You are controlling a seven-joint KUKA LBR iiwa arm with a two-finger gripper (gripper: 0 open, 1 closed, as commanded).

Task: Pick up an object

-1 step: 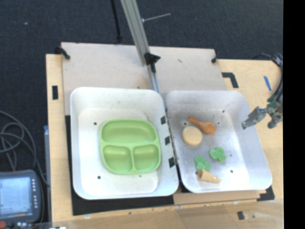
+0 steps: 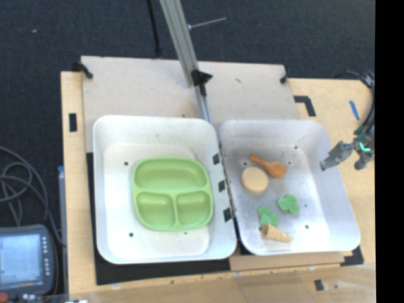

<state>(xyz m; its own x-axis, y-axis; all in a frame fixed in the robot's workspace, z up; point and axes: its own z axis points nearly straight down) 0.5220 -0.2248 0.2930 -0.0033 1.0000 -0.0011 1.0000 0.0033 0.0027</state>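
At the right edge of the camera view, just outside the right-hand bin's (image 2: 328, 188) rim, the gripper (image 2: 346, 156) is seen, with two grey fingers (image 2: 333, 156) pointing leftward toward the bin wall. A gap is visible between the two fingers and nothing is held between them; whether that gap is wide or narrow cannot be told at this resolution. The gripper is positioned well apart from every object in the bin. Within the right-hand bin five objects are located. An orange spoon-shaped piece (image 2: 269, 165) lies in the upper middle, tilted, with its rounded end toward the right. Just below it and touching or nearly touching it, a round tan disc (image 2: 255, 180) is laid flat. A green leafy piece (image 2: 289, 204) is found lower and to the right, and a second green piece (image 2: 267, 216) sits to its lower left. Directly below the second green piece, in contact with it, a tan cone-shaped piece (image 2: 276, 233) is laid on its side near the bin's front wall. In the left-hand bin (image 2: 113, 144) a light green divided tray (image 2: 172, 193) with three compartments is placed flat near the centre. Both bins are set side by side on the bench (image 2: 76, 169), and a metal rail (image 2: 180, 33) is seen running up from between them.
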